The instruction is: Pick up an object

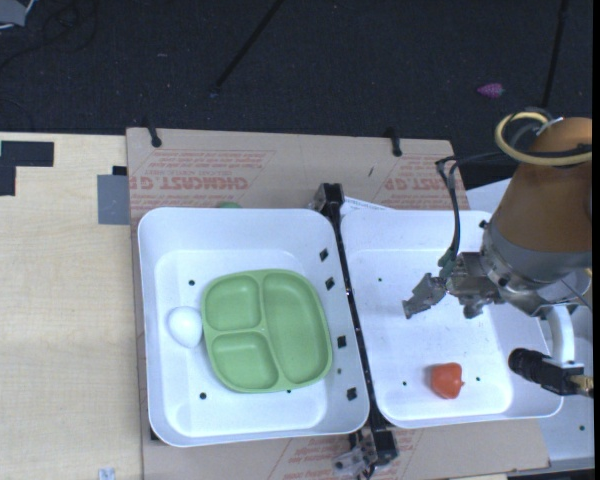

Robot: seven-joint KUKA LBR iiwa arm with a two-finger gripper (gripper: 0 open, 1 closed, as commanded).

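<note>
The arm (545, 203) reached in over the right bin (400, 268), its gripper (442, 296) hanging above the bin's bare middle with nothing between the fingers; whether they were spread or pressed together could not be told. The likeliest target, a small red object (445, 379), lay near the bin's front edge, apart from the gripper. It looked light, rounded and smooth, so probably apt to roll or slip; a grip across its widest part seemed best. The left bin (160, 268) held a green tray (267, 329) with a white ball (185, 325) touching its left side
</note>
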